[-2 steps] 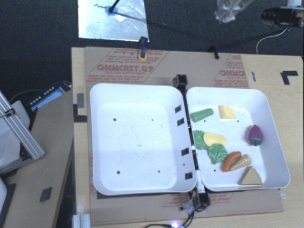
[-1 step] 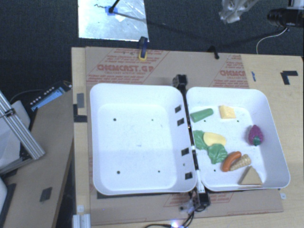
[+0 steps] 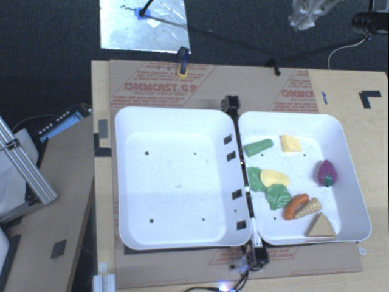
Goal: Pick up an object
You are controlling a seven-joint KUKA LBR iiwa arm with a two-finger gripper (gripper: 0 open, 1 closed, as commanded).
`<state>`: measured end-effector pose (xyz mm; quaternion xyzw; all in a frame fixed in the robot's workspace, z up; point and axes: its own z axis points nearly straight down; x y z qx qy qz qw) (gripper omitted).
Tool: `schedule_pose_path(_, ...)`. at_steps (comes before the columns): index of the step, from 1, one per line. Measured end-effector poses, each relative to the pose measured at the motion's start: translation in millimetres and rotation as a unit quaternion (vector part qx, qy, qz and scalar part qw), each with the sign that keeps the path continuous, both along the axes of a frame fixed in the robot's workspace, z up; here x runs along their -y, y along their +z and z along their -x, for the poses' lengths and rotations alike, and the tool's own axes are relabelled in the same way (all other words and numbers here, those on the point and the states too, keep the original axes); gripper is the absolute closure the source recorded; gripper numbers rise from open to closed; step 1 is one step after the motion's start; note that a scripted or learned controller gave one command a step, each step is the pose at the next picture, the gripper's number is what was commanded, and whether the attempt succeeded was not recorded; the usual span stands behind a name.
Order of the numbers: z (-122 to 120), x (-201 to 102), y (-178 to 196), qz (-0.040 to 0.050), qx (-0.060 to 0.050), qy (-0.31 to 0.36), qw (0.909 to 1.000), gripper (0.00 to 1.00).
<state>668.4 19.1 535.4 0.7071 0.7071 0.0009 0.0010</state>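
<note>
My claw (image 3: pixel 310 8) hangs high at the top right of the camera view, well above and behind the bins, blurred and pale; I cannot tell how it is set from here, and I see nothing in it.

Below me and toward the near side sits the right-hand shallow white plastic bin (image 3: pixel 355 181), and everything I might pick lies in it. Closest to me along the far wall are a square pale-yellow block like a slab of cheese (image 3: pixel 291 143) and, further to the view's left of it, a long green pod-shaped piece (image 3: pixel 258 146). Almost straight down from me, near the bin's outer wall, rests a purple eggplant-shaped toy (image 3: pixel 327 173). Nearer the bins' shared divider lie a yellow banana-like crescent (image 3: pixel 275 177), touching a green leafy piece (image 3: pixel 254 179), and a second ruffled green leafy piece (image 3: pixel 278 195) just beyond it. Farther still from me are an orange sausage-shaped piece (image 3: pixel 296 205), a cream-coloured corn-like cone (image 3: pixel 309 207) touching it, and a tan wedge (image 3: pixel 320 226) in the near corner.

The left-hand shallow white plastic bin (image 3: pixel 130 181) sits well off to the view's left of me.
</note>
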Motion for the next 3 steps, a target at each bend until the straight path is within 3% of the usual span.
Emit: schedule_pose_path(3, 0.0, 28.0, 0.0, 0.0001, 0.0, 0.0, 1.0, 1.0)
